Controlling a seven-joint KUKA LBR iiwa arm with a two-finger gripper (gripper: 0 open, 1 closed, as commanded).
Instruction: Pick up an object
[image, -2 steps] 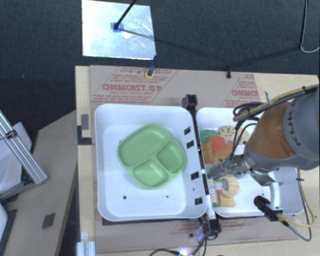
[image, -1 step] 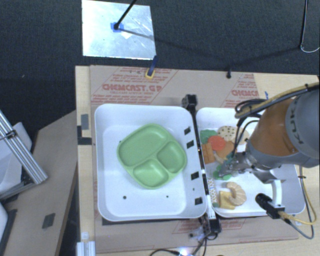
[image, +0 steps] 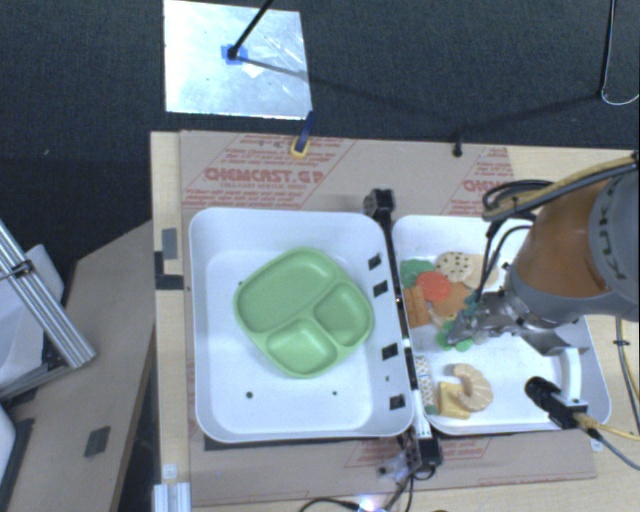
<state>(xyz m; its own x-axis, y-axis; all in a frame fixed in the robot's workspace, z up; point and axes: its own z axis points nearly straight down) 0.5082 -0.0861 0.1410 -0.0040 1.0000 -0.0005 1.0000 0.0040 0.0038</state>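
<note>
Dark carpet-like flooring surrounds the bench (image: 300, 170), whose top is covered with brown printed protective paper. On it I see the two white bins side by side, smooth plastic with rounded corners. Left bin (image: 220, 380) carries a pale green divided tray (image: 305, 310), a rounded square with three compartments, sitting tilted near the middle. Right bin (image: 590, 385) is partly covered by the grey arm (image: 580, 250) with its orange band, which reaches over the bin's far right side and hides what lies under it.

A cluster of toy food lies along that bin's left side: a tan speckled cookie-like round (image: 457, 264), an orange-red piece (image: 433, 286), a green piece (image: 414, 270) and, near the front, a pale curled pastry shape (image: 468, 385). The gripper (image: 462, 334) sits low just beside the orange-red piece; a small green bit shows at its tip, but I cannot tell how its pincer stands.
</note>
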